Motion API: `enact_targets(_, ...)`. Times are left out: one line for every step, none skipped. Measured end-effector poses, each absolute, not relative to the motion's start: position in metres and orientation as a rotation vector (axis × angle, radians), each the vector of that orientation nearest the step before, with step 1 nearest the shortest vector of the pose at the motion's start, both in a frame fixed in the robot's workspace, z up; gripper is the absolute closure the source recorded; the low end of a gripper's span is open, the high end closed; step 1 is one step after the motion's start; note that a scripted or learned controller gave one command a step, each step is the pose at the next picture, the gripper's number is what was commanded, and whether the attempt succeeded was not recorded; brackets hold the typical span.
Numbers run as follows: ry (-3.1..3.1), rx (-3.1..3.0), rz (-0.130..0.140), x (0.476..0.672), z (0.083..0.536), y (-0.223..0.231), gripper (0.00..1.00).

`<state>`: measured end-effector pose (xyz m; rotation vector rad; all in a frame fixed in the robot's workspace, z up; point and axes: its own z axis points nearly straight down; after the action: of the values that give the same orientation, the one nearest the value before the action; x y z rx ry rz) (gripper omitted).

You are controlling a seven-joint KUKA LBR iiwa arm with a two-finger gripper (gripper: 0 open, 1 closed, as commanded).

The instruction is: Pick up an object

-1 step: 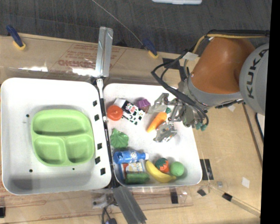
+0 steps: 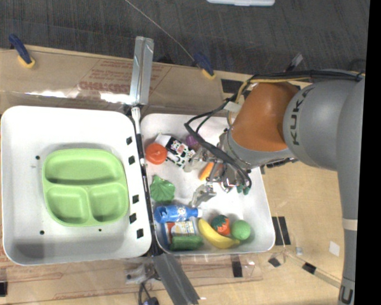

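Nearest my camera is the grey-and-orange arm (image 2: 287, 125), its orange band bulking over the right-hand shallow white bin (image 2: 263, 232). Below the band I see the two-finger gripper (image 2: 204, 194) low among the clutter in the middle of that bin. I cannot tell how it is set from this slant, and I see nothing clearly lifted.

So I judge the pick not yet done: the arm is down in the bin, but every object looks to be resting on the bin floor.

The likeliest targets lie just beside the tool. A crumpled green leafy toy (image 2: 162, 189) sits to its left, with no clear long axis. A blue plastic bottle (image 2: 176, 212) lies on its side just below, long axis roughly left to right across the bin. A yellow toy banana (image 2: 215, 236) curves along the near wall, touching a round green ball (image 2: 240, 230).

The left bin (image 2: 17, 171) holds a light green divided plastic tray (image 2: 83, 186), well apart from the arm.
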<state>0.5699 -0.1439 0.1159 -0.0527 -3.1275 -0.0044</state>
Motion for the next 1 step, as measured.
enact_targets(-3.147,-0.319,0.006,0.6063,0.1036,-0.1401,0.00)
